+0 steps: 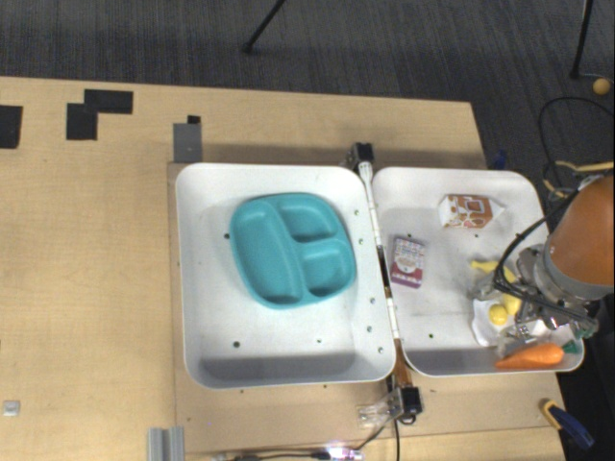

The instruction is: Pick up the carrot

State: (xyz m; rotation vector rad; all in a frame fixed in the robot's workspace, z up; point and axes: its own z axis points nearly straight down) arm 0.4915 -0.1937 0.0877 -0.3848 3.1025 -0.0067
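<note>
Two white bins sit side by side on one wooden bench (86, 286): the left bin (207, 353) and the right bin (423, 353).

The left bin holds one teal plate (291, 249), which has three compartments.

The right bin holds one orange carrot (530, 357), one purple and white packet (407, 261), one brown and white packet (466, 210), and some yellow pieces (499, 312) partly hidden under the arm, too covered to count.

There is one arm (584, 241) and one gripper (538, 327).
</note>
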